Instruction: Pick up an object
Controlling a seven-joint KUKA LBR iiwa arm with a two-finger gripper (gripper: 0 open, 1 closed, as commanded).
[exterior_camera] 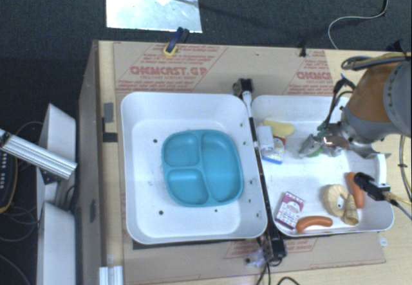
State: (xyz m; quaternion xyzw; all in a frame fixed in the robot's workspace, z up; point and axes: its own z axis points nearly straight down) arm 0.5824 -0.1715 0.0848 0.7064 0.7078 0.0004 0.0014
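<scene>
The grey arm with the orange band [376, 100] reaches in from the right over the right-hand shallow white bin [309, 181], which sits on a desk covered in pale board with red lettering [193, 68]. Its pincer [313, 145] hangs low in the upper middle of that bin, right over a small green item [315, 154] that peeks out below it. Whether the pincer is released, clenched or grasping the green item cannot be told from this angle.

The other loose things all lie in the same right bin. A pale yellow rounded piece [279, 127] rests near the bin's upper left. Just below it, a small white carton with blue and red print [271, 147] lies against the left wall. Near the front edge, a small pink and red box [290, 208] lies tilted. Just beside it is an orange-red sausage [314, 222]. To the right of these sits a beige bread-like lump [335, 198], touching a tan cone-shaped piece [349, 213]. An orange carrot-shaped piece [355, 190] lies next to them.

The left-hand shallow white bin [145, 148] holds a blue plastic plate with four compartments [201, 168] near its centre, well apart from the pincer.
</scene>
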